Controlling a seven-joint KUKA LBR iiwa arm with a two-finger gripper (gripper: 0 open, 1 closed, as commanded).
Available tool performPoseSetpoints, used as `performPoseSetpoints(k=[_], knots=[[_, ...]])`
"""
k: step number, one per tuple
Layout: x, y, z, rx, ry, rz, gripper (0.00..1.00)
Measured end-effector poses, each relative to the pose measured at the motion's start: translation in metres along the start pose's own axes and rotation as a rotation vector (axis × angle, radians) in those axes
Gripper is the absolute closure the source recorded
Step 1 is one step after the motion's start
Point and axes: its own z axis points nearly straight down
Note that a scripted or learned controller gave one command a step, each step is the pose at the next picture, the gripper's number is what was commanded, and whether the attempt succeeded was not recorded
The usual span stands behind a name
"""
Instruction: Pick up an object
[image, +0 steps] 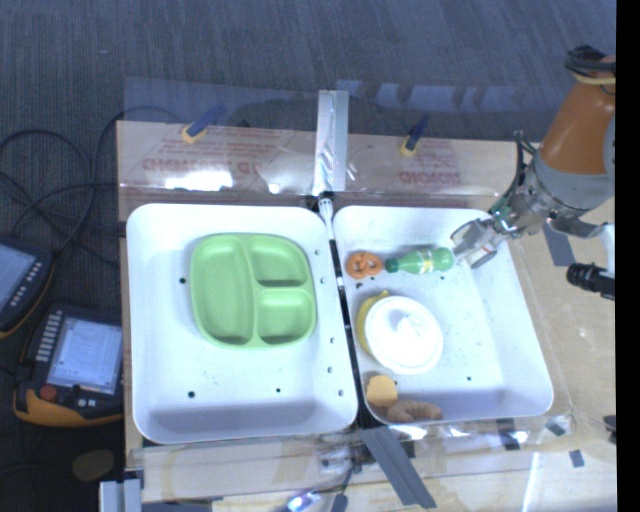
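Green bottle (420, 262) lay on its side in the right bin (520, 340), far part, just left of the gripper (474, 243).
Gripper hovered at bottle's right end, near the bin's far-right wall; fingers' state could not be told. Crowded left of bottle by an orange ring-shaped toy (364, 264); nearer sat a round white bowl (403, 334) over a yellow piece (368, 310), plus a tan lumpy item (400, 408) at the near wall. Bare floor along the right side. Smooth green divided plate (252, 288) filled the left bin (160, 400).
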Motion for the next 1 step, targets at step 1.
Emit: performPoseSetpoints(k=[1], knots=[[0.0729, 0.0174, -0.0062, 0.001, 0.002, 0.258, 1.00]])
